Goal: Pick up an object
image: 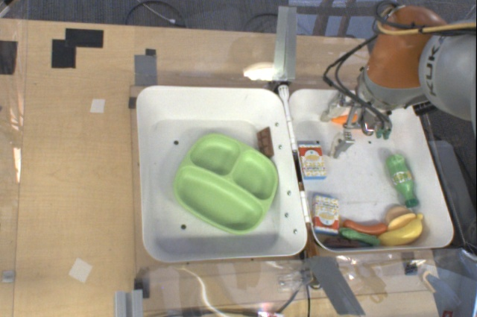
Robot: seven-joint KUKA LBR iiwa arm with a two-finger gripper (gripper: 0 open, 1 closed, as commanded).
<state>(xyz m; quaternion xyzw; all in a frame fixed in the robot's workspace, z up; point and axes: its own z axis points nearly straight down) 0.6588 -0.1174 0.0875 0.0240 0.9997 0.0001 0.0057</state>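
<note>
The gripper [347, 138] hangs over the right bin [440, 189]; whether it holds anything, I cannot tell. A small carton [311, 162] lies just left of it.

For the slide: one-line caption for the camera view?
KUKA arm's gripper hovers over the right bin above two small cartons; green divided plate in left bin.

One fixed camera looks down from above at a slant; both shallow white plastic bins [216, 103] fill mid-frame; grey carpet lies beyond the bench's far edge.
</note>
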